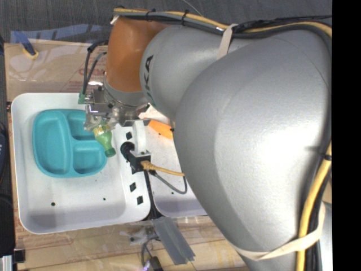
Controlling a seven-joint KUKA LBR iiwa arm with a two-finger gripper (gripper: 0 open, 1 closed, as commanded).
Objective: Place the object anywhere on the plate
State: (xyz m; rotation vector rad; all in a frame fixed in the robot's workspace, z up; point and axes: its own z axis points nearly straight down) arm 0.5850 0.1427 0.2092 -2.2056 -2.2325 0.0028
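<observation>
Item: gripper (102,127), at the end of the grey arm (242,123), which I am watching reach in from the right. It is hanging over the right edge of the plate. The fingers are pinching a small green and yellowish object (105,139), as far as I can make out; the object is sitting between them, just over the plate's rim.

Item: plate (56,143), teal, divided into compartments, lying in the left bin (67,208). All its compartments are looking bare from here. The object is hovering at the right-hand compartment's edge, not clearly inside it.

Item: right bin (175,208), mostly hidden under the arm. An orange thing (161,129) is showing in it, partly covered.

Item: bench (45,61), brown, carrying both bins.

Risk, as I am judging it: the object is sitting so close to the rim that a release here could let it tip or roll off onto the bin floor. The grip is looking slight, so the object could also slip out early. The cable (163,176) trailing beside the gripper could snag.
</observation>
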